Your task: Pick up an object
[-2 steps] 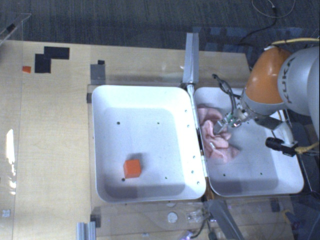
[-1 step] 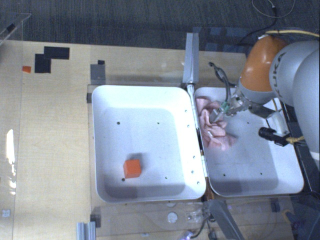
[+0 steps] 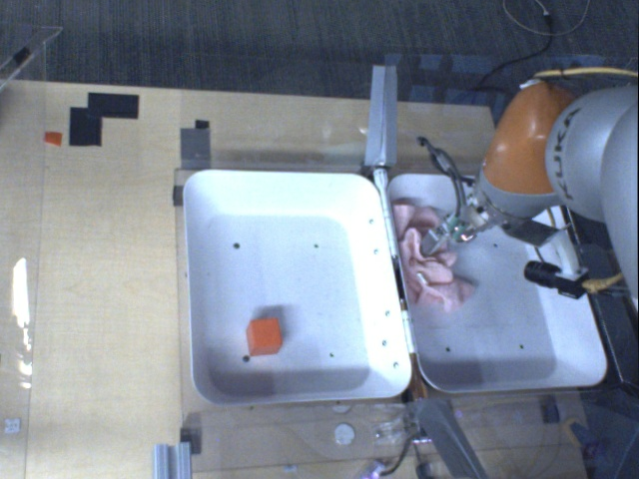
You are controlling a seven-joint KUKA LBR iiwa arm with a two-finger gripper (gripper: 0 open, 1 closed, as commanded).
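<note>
Scanning from the left, I note what my feed gives me:

Bench: pale wood, with black markers and a small orange patch near its far left corner.

Left bin: white and shallow; I see one orange block lying on its floor toward the near left corner, well apart from the gripper.

Divider: a grey metal rail runs back from the seam where the two bins meet.

Right bin: white; a crumpled pink cloth lies against its left wall, in the far half.

Gripper: low over the cloth's upper right part, its tip right at the folds. I cannot tell whether the fingers stand apart or together, nor whether any cloth sits between them.

Arm: reaches in from the right, grey, with the orange band bulging above the wrist; the wrist slants down and leftward toward the cloth. A black cable loops beside it.
</note>
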